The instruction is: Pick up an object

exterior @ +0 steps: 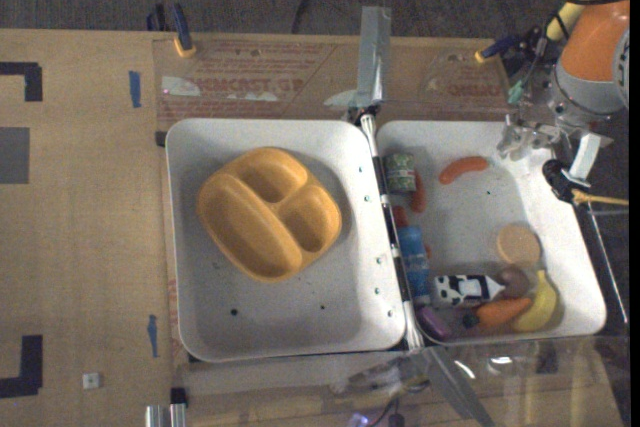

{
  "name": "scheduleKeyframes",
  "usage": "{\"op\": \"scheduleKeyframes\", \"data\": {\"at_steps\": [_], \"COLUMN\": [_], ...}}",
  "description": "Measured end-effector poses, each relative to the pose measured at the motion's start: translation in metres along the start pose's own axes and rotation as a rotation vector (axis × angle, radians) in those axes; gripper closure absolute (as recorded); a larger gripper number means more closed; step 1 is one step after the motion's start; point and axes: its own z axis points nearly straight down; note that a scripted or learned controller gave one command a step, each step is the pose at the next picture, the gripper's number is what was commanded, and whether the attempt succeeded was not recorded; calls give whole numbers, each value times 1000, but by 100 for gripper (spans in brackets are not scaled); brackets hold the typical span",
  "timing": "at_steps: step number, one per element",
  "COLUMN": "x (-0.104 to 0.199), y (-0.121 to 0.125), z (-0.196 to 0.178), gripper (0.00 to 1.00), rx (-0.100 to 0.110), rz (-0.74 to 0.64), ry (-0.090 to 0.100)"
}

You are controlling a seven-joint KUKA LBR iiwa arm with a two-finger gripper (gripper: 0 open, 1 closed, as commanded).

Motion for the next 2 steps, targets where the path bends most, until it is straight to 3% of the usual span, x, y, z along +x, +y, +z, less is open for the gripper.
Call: {"op": "scheduleKeyframes", "data": {"at_steps": [1,2], "x": [0,18], "y": [0,-18], "z": [0,46], "gripper": [0,0], "rx": [1,6], "rz": [0,-342], "ry": [0,4]}}
